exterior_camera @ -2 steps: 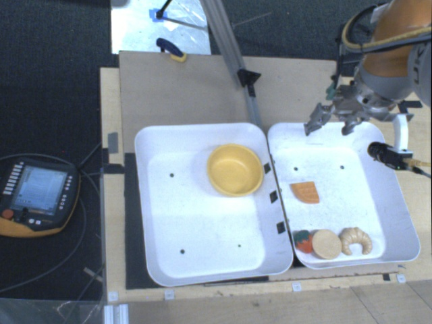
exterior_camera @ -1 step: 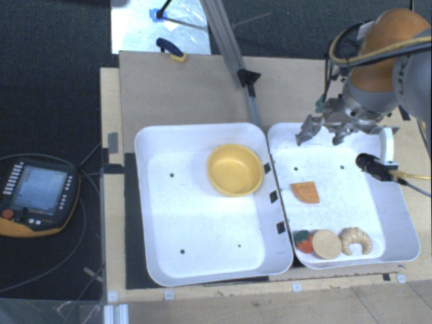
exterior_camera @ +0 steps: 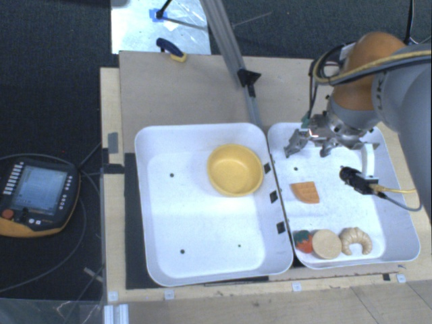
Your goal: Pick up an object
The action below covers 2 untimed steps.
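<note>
The end effector [exterior_camera: 309, 144] hangs over the far end of the right bin [exterior_camera: 398, 248], fingers spread wide with nothing between them. The candidate objects lie below it in the same bin: an orange wedge [exterior_camera: 305, 192] nearest, roughly mid-bin, then a round tan disc [exterior_camera: 326, 244], a croissant-shaped piece [exterior_camera: 356, 240] and a small red-and-green item [exterior_camera: 303, 240] clustered along the near wall. A yellow bowl [exterior_camera: 235, 169] sits alone in the left bin [exterior_camera: 169, 248]. In my judgement the open stance suits a descent onto the wedge, which stands clear of its neighbours and the walls. No grasp has been made.
</note>
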Available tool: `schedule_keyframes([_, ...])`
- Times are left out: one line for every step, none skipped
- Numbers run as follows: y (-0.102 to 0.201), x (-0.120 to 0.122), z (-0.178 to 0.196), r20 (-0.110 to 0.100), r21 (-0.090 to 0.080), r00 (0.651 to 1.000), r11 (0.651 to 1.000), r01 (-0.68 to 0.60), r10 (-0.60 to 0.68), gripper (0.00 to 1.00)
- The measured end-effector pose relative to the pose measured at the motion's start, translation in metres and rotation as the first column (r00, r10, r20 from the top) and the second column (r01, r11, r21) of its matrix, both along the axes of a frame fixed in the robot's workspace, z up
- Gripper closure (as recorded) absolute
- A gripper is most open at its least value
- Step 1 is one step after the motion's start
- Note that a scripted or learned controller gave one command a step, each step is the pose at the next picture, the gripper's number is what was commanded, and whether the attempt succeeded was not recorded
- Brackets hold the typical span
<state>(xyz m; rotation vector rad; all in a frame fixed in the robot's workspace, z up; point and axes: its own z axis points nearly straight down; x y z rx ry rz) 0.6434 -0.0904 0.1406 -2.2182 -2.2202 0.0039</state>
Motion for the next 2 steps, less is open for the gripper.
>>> schedule_keyframes([0.000, -0.001, -0.052, 0.000, 0.000, 1.000, 1.000, 0.001, -0.001, 0.00])
schedule_keyframes([0.000, 0.001, -0.039, 0.007, -0.001, 1.000, 1.000, 0.001, -0.001, 1.00])
